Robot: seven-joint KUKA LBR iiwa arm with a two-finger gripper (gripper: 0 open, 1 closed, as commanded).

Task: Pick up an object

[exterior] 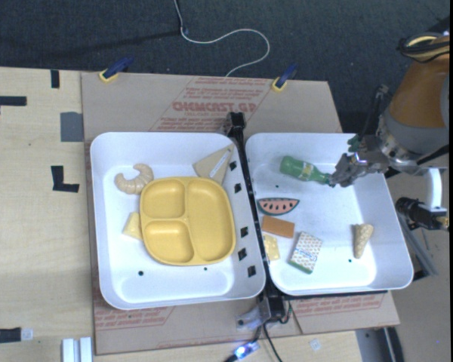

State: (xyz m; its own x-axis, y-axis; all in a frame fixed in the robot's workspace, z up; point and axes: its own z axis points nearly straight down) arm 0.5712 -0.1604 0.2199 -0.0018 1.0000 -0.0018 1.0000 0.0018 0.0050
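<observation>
Landmark: yellow divided plate, in the left bin.

Right bin, contents nearest first: patterned packet, right of the plate; yellow block, at the divider; cone, far right; orange slab; watermelon slice; green bottle, right of and beyond the plate.

Left bin: croissant and tan wedge, both beyond the plate.

Tool: at the bottle's right end; grip state cannot be told.
</observation>
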